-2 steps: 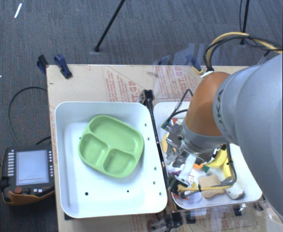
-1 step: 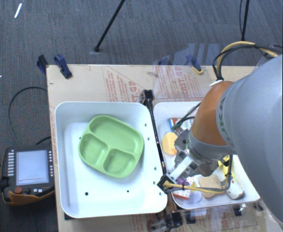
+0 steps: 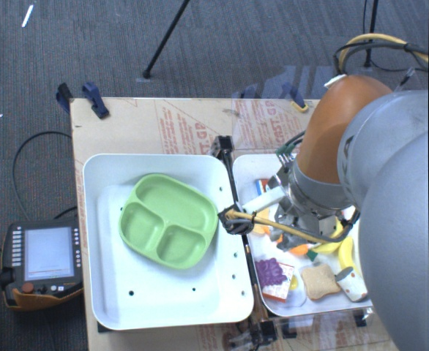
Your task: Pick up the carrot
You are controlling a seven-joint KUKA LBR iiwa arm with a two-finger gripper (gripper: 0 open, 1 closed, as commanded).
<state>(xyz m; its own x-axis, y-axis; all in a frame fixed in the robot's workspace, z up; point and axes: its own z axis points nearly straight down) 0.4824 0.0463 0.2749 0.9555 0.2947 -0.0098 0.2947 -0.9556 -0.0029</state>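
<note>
**Ana:** Grey arm (image 3: 390,196) fills the right of the frame, closest to the lens, and its orange band hides much of the right bin (image 3: 267,307). Where is the carrot?

**Ben:** I judge it to be the small orange piece (image 3: 300,250) peeking out just below the wrist, at the centre right of the frame. It lies just beside the banana (image 3: 344,257), with the toast (image 3: 318,281) below it and the purple grapes (image 3: 271,272) to its lower left.

**Ana:** And the gripper (image 3: 307,229)?

**Ben:** It hangs low over that same clutter, right above the orange piece. The wrist covers it, so I cannot tell whether it is open or closed, or whether it has hold of anything.

**Ana:** So how should the pick go?

**Ben:** Probably a straight descent centred on the carrot, with the jaws set across its narrow width. The banana touches it or nearly so, and a close along that side could catch both. A slow lift would show whether the carrot comes away alone.

**Ana:** The green plate (image 3: 169,221) in the left bin (image 3: 90,196)?

**Ben:** Well apart, no concern.
</note>
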